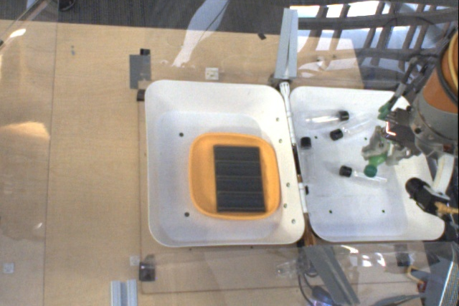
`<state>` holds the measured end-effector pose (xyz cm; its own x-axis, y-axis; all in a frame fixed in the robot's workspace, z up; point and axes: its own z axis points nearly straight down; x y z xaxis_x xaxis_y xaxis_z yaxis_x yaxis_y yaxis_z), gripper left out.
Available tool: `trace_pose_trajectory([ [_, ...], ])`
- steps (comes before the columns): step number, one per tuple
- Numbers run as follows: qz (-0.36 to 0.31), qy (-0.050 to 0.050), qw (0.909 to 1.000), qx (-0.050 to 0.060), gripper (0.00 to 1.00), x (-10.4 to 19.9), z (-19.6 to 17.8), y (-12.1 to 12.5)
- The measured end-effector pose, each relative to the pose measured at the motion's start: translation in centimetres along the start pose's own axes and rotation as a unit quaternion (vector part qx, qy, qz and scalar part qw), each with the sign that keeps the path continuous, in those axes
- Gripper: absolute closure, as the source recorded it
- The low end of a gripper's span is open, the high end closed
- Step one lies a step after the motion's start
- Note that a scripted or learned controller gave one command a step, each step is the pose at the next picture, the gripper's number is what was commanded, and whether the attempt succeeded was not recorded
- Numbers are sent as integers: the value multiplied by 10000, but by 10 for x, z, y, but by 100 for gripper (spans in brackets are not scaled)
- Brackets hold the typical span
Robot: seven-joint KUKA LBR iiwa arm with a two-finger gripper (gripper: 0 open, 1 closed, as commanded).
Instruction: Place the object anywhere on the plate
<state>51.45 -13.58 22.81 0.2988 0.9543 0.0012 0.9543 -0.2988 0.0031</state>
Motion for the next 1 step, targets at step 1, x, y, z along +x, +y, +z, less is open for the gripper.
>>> trace_pose_trajectory([
  [1,0,0,10000,1,0,0,0,0],
])
